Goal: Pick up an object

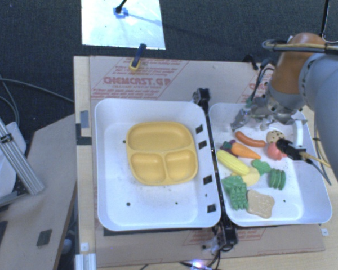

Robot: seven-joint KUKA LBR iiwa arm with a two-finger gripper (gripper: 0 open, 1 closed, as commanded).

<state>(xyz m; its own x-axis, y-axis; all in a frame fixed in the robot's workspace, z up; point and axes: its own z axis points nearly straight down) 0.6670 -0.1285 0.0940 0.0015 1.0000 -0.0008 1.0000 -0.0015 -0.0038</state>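
Sausage [250,138]: probably the target, since it's the toy closest to the gripper — lying flat at the back of the right bin [315,198], long side running left-right with a slight slant.

Gripper [240,118]: hanging just above and to the back-left of the sausage, near the bin's back rim. Can't make out the tips well enough to tell how it's set, and nothing is visibly in it.

Neighbours: carrot [245,150] sits right in front of the sausage, nearly touching. Corn [232,162] and a lemon [251,176] are further forward, a cookie [274,135] and a red fruit [274,150] to the right, green veggies [235,189] and toast [259,203] at the front.

Left bin [107,167]: just has the yellow divided plate [160,152] — not part of this step as far as I can judge.

How I'd do it: centre over the middle of the sausage, turn the wrist to close across the narrow width, not along the length. Come straight down so the front tip slips between sausage and carrot instead of landing on the carrot.

Risk: round plastic toy, my guess is it rolls or squirts out if caught off-centre. Lift slow.
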